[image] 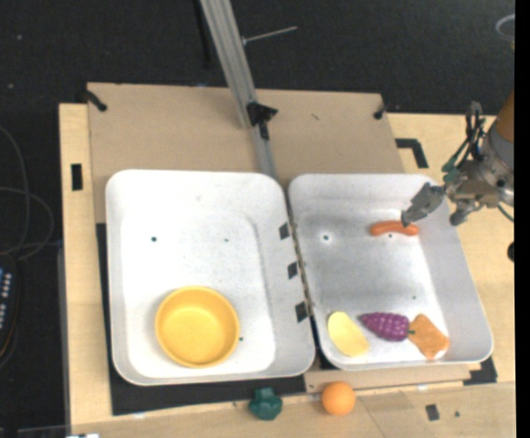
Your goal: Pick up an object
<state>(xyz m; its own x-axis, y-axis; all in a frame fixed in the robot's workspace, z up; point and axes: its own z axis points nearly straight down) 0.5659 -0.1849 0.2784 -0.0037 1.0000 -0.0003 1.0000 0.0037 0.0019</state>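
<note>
Orange carrot (394,229) in right bin (452,272), jaws apart just above it, yellow bowl (197,326) in left bin (128,245)

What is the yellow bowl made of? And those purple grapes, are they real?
The yellow bowl looks like smooth plastic: one even colour with a soft shine. The purple grapes are probably a plastic toy too, since the bunch looks like one bumpy moulded piece, though the view is too blurry to be sure.
</note>
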